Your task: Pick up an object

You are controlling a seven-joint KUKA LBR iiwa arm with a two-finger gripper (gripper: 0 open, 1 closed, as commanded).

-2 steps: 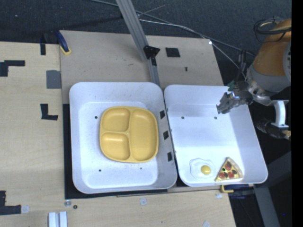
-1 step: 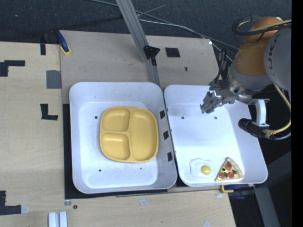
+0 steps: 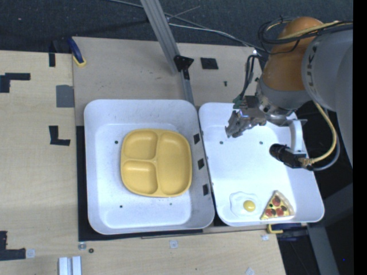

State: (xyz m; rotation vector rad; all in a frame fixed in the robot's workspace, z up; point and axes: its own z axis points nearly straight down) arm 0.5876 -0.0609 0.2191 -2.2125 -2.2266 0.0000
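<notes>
A toy fried egg (image 3: 243,203) and a toy pizza slice (image 3: 277,205) lie side by side at the near edge of the right bin (image 3: 229,159). A yellow divided plate (image 3: 156,162) sits in the middle of the left bin (image 3: 103,153). My gripper (image 3: 235,128) hangs over the far left part of the right bin, well away from the egg and the pizza slice, with nothing visible between its dark fingers. Whether the fingers are apart or together is not clear from this angle.
A slanted metal pole (image 3: 166,36) rises behind the bins near their dividing wall. The arm's wrist and black cable (image 3: 289,155) hang over the right side of the right bin. Bare white floor lies between the gripper and the egg.
</notes>
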